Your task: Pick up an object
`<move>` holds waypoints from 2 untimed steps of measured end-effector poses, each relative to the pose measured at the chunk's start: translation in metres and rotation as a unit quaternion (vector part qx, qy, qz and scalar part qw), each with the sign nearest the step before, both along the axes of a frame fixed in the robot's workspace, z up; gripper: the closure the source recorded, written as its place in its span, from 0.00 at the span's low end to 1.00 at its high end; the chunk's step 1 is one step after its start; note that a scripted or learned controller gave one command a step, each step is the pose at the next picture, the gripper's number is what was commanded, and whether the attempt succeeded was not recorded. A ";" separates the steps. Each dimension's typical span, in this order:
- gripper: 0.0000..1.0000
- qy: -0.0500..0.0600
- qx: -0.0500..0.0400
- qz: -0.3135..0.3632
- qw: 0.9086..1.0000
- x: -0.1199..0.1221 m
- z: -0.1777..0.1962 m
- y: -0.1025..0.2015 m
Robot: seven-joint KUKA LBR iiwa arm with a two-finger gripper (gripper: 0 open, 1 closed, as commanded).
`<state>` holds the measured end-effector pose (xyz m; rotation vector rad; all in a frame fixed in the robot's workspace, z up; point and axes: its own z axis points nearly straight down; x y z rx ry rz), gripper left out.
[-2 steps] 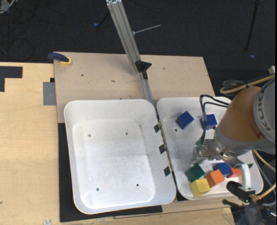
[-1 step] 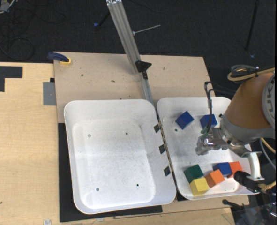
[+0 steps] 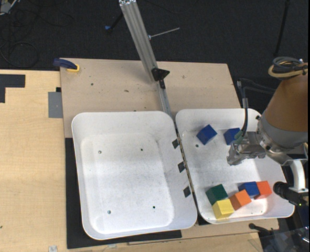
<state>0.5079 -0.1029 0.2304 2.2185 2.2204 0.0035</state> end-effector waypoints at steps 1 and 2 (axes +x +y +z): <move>1.00 0.003 0.000 0.002 1.000 0.000 -0.003 0.000; 1.00 0.004 0.002 0.002 1.000 0.004 -0.013 0.054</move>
